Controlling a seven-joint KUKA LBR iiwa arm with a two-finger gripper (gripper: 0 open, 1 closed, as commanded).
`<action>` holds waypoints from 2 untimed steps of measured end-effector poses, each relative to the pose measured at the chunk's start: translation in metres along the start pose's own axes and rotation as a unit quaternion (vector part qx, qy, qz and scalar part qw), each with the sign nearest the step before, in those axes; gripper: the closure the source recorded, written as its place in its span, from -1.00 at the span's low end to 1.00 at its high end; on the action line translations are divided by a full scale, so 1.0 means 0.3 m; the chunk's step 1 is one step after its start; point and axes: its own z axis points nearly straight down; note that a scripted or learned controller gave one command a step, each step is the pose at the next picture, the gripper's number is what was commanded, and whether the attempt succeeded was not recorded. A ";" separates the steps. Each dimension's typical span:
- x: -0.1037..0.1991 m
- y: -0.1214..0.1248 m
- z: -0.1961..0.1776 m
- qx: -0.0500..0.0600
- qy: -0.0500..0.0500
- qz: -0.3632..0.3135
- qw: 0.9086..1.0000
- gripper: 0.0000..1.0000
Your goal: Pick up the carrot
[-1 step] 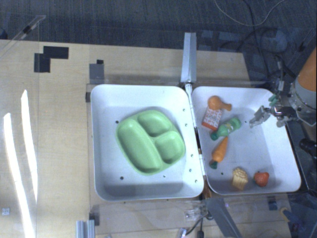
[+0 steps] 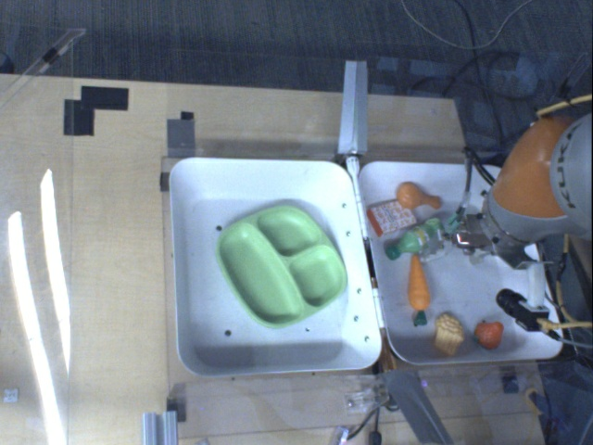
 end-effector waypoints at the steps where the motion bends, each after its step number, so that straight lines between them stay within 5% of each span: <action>1: 0.120 -0.151 -0.003 -0.003 -0.001 -0.120 0.993 -1.00; 2: 0.186 -0.227 -0.012 -0.010 -0.005 -0.211 0.977 -1.00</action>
